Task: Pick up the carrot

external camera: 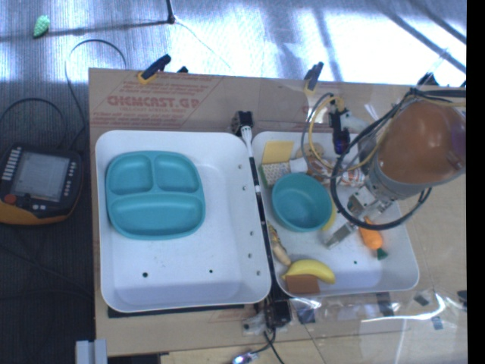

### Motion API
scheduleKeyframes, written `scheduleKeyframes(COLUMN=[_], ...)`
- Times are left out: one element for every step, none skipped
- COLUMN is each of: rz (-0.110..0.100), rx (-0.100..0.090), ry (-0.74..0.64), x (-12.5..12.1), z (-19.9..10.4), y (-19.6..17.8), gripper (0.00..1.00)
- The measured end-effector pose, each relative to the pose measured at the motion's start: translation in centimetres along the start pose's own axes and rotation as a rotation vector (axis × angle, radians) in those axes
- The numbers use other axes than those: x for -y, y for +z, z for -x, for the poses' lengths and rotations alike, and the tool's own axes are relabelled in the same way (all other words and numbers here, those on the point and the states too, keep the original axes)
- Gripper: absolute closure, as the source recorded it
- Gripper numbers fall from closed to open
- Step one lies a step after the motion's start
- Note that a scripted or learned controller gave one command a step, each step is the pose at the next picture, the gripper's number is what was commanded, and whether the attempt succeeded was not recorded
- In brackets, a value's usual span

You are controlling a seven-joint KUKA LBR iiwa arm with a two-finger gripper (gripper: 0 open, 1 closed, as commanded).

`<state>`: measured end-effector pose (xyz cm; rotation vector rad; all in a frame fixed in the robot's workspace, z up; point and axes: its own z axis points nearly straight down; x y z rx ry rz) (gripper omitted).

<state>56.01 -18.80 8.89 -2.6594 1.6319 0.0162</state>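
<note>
Camera view: carrot (370,239) lies in the right bin (402,275), near its right wall, green tip toward the front. Gripper (342,232) sits just left of it, low over the bin floor beside the teal bowl (301,200); grip state: cannot tell. Arm (420,146) reaches in from the right, wrist angled down-left, cables looped around it.

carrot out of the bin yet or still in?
Still in: the carrot lies on the floor of the right bin, beside the gripper, not lifted.
</note>
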Motion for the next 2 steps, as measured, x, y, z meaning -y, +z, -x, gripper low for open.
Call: scheduleKeyframes(rz=[-0.016, -0.015], rx=[-0.009, -0.019], ry=[-0.075, -0.223], x=[-1.2, -2.9], z=[0.4, 1.1], y=[-0.1, -0.2], gripper=[0.0, 0.0])
